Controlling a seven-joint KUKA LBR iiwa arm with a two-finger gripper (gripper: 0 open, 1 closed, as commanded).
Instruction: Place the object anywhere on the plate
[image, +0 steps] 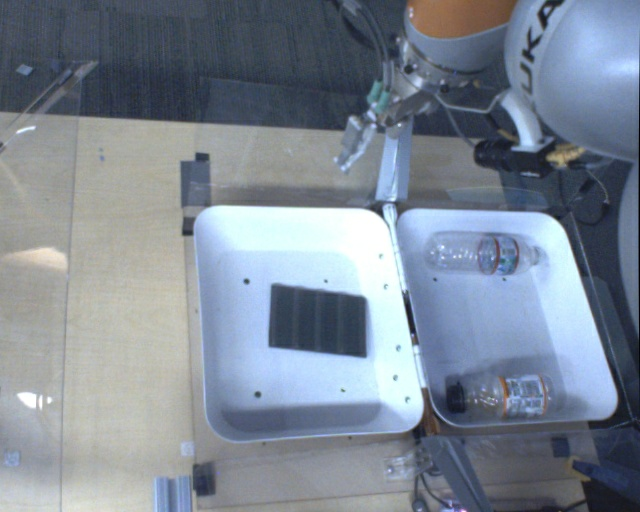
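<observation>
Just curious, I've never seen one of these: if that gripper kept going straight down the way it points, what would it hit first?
Probably the wooden bench behind the left bin, not the dark plate. The gripper hangs beyond the bins, though depth is unclear.

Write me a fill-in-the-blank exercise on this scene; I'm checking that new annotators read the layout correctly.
1. The dark ribbed plate lies in the ____ bin.
2. The right bin holds ____ clear plastic bottles.
3. The bottle with the black cap lies near that bin's ____ edge, while the other bottle lies near its far edge.
4. The end effector hangs beyond the bins' ____ edge.

Missing words: left; two; near; far
</observation>
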